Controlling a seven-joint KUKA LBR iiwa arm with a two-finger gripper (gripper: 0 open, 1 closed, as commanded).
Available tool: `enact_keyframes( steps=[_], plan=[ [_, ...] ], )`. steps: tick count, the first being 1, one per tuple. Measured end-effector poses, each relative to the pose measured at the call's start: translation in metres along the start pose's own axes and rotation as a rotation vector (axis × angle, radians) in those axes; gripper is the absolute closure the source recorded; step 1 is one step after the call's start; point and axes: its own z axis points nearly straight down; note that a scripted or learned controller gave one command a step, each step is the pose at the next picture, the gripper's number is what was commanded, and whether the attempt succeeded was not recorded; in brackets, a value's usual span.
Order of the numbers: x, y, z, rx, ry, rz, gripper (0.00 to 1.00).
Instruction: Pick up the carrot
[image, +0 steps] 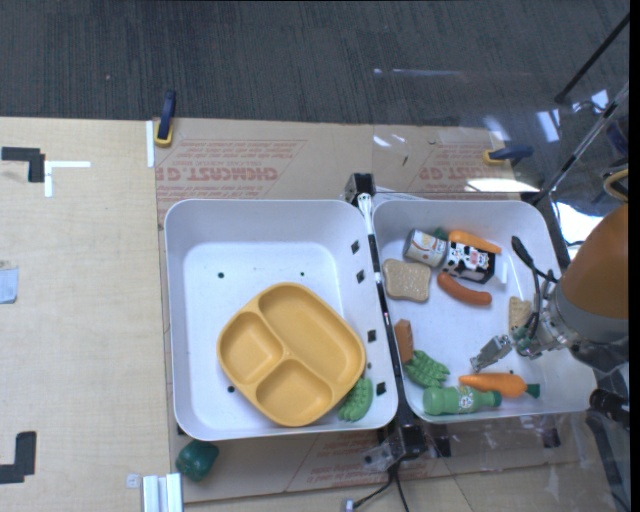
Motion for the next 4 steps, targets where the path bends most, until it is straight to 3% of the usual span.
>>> enact_keyframes(
  steps=[2, 3, 4],
  plan=[
    [0.029, 0.013, -0.002, -0.009, -0.012, -0.769, 0.00],
    [0.027, 0.015, -0.012, -0.013, -0.015, -0.759, 1.00],
    [0.027, 0.015, -0.012, -0.013, -0.015, -0.760, 0.00]
  ],
)
